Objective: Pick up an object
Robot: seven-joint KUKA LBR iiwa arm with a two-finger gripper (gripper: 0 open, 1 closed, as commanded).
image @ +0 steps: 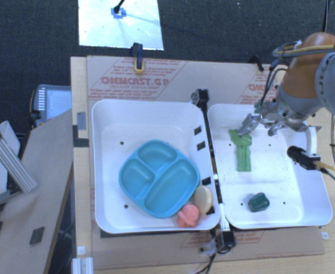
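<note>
Gripper (pixel 262 124) fingers spread, nothing between them | hovers just above green strip (pixel 243 150) top end | dark green pepper (pixel 258 202) below strip

smooth white plastic for both bins, left bin (pixel 107 153) and right bin (pixel 281 204), faintly glossy. inside the left bin, glossy blue plastic on a divided plate (pixel 156 178); against that plate's lower right edge, a matt pink piece (pixel 188 216) and a smooth cream piece (pixel 202 198). in the right bin, matt light green on a long toy (pixel 242 150), shinier dark green on a small lump (pixel 258 202). under the bins, printed brown cardboard (pixel 156 79). above the right bin, glossy orange and grey casing on the arm (pixel 315 73).
</note>
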